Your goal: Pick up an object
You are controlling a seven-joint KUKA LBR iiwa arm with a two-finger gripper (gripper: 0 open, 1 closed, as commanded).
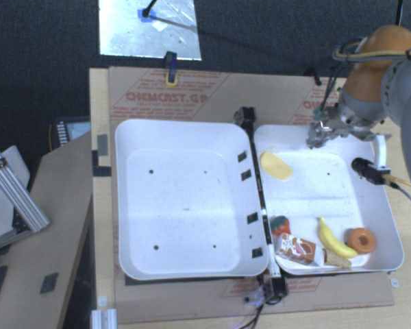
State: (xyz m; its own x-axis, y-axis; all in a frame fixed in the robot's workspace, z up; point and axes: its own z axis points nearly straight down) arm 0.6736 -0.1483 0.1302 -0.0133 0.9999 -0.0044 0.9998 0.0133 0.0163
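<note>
Faintly, "CHEMCAST" on board (166, 96)

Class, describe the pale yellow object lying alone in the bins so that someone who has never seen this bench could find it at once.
Start at the right-hand bin of the two white ones. Look to its upper left corner, near the black divider: there lies the pale yellow wedge. It lies alone, far from the banana and the other things clustered along the bin's near edge.

So the surface (101, 204) is a light wood bench with a sheet of brown cardboard (192, 91) lying flat on it, red lettering across the top. Two shallow white bins sit side by side on that cardboard: left bin (127, 184) mid-frame, right bin (390, 242) touching it.
</note>
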